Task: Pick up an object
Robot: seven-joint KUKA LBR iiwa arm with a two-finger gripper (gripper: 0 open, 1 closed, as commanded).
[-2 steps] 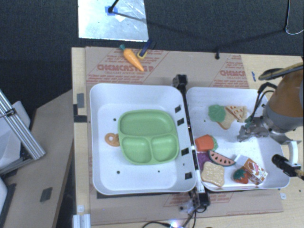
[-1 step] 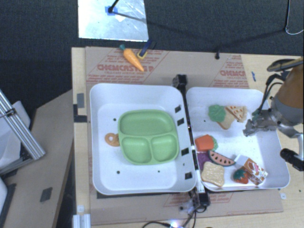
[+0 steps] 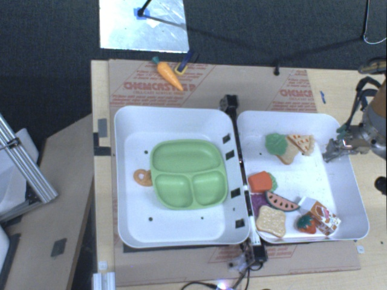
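The right bin (image 3: 338, 192) holds several toy foods. A green broccoli piece (image 3: 276, 142) lies beside a toast-coloured wedge (image 3: 300, 142) at the back. Nearer the middle sits a red and green vegetable (image 3: 261, 181). Along the front lie a watermelon slice (image 3: 282, 202), a bread slice (image 3: 271, 222), a strawberry (image 3: 306, 223) and a small carton (image 3: 321, 216). My gripper (image 3: 338, 147) hangs over the bin's right side, to the right of the wedge and apart from every toy. Nothing is seen in it.
The left bin (image 3: 130, 138) bears a green divided plate (image 3: 188, 174) and a small pretzel (image 3: 143, 177). A toy carrot (image 3: 169, 75) lies on the bench behind the bins. A shiny foil sheet (image 3: 144, 17) lies further back. A metal frame (image 3: 24, 162) stands at the left.
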